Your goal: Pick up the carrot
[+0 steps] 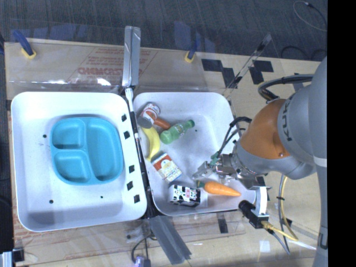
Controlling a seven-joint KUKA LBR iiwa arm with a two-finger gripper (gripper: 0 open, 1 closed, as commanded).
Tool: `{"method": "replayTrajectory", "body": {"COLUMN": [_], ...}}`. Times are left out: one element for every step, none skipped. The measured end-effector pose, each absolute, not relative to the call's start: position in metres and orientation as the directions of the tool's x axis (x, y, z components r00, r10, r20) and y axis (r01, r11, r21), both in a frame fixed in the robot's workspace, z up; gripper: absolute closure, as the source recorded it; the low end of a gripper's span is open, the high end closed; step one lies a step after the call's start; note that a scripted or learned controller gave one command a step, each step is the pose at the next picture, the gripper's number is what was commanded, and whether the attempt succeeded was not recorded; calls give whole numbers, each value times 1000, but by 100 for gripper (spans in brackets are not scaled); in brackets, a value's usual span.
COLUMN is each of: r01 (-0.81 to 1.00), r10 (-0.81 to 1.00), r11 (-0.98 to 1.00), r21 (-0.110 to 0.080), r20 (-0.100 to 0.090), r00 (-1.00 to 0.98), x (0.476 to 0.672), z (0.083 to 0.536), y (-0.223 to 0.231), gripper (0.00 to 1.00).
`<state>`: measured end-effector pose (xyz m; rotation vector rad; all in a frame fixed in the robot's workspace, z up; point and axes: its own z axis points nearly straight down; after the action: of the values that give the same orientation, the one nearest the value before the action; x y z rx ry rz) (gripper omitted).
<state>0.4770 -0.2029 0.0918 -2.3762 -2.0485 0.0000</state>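
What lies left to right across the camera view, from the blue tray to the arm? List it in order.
Blue divided tray in the left bin → banana → small orange-and-white carton → black-and-white carton → carrot → the arm's orange band.

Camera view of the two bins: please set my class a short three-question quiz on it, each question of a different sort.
1. True or false: the carrot lies in the bin nearer the arm.
2. What lies in the other bin? A) blue divided tray B) banana C) green bottle
3. Which item lies just left of the carrot in this view?

Key:
1. True
2. A, the blue divided tray
3. The black-and-white carton
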Motion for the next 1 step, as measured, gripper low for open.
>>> {"method": "replayTrajectory", "body": {"r01": [990], "r10": [990], "r11": [-142], "r21": [-6], "r20": [4], "r00": [142], "x": [478], "z": [101], "y": [-202], "gripper": [100]}}
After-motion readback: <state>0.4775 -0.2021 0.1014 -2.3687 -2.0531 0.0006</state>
